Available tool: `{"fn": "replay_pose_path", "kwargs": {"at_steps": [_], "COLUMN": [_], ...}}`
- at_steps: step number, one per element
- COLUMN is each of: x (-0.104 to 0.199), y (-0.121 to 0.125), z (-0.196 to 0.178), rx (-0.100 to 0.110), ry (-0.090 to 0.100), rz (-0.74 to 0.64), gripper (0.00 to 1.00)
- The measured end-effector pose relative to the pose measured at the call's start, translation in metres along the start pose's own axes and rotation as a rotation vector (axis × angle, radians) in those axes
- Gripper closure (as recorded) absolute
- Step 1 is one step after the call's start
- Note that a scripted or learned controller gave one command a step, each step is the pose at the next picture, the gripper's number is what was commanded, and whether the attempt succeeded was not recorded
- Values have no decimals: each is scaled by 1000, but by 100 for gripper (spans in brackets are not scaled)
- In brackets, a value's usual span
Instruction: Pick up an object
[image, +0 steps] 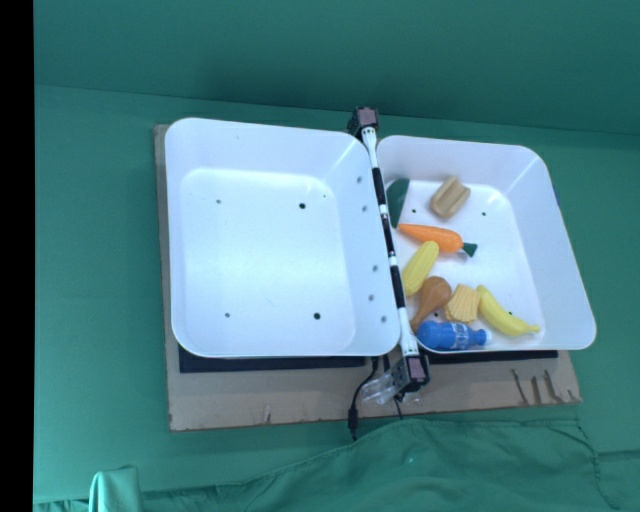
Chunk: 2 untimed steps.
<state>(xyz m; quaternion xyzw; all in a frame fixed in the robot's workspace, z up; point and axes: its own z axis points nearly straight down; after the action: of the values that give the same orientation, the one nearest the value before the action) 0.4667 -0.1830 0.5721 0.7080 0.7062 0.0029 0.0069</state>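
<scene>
Nothing's been picked yet, it seems. The left bin, smooth white plastic, is seen mid-frame. In the right bin, toy foods are piled lower left: glossy corn, carrot, blue bottle, curved banana. The hand's state can't be told.

No legible text anywhere; perhaps a label on the blue bottle, too small to read.

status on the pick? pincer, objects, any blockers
Right bin holds carrot, banana, blue bottle, corn. All loose, none lifted. Items clustered near divider rod.
</scene>
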Motion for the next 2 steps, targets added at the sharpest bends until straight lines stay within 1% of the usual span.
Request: {"fn": "replay_pose_path", "kwargs": {"at_steps": [1,2], "x": [-4,38], "y": [-2,0], "z": [113,78], "rx": [21,5], "ry": [7,3], "rz": [4,-2], "gripper": [100,100]}}
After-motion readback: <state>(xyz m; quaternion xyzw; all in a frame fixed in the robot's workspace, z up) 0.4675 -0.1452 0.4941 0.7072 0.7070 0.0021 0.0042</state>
